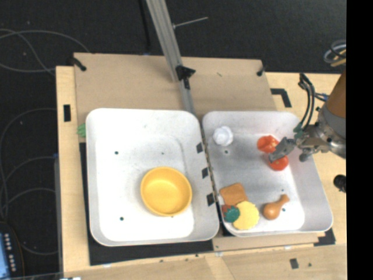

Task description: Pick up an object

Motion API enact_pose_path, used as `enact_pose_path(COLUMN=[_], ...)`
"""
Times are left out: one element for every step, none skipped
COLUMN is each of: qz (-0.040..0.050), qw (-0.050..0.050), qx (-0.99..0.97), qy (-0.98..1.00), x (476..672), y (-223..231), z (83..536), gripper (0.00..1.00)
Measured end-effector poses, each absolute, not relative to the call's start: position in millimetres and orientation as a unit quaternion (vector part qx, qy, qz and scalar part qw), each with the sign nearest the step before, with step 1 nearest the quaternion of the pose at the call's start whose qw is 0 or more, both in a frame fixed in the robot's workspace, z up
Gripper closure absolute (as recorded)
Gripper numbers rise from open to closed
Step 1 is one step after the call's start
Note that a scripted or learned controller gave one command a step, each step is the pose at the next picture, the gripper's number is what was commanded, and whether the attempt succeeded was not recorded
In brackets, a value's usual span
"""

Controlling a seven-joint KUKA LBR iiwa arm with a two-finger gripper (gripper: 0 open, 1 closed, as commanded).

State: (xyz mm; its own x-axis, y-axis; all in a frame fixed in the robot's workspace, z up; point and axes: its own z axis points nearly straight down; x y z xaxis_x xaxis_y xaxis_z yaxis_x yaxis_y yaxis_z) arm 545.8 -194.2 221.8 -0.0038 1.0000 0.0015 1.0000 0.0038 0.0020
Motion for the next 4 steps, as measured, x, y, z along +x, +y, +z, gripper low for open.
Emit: enact_pose_path(qz=[0.0013,-0.0019,-0.0008,-0.0014], qw=[0.0,0.0,0.001,0.001], qx=[0.706,0.707,0.707,0.708], qy=[0.708,0.707,0.707,0.706], x=[545.8,545.2,539.8,539.7], y=[-194,-192,-197,-199], z=[222,179,137,100], gripper=[0.0,0.0,0.0,0.0])
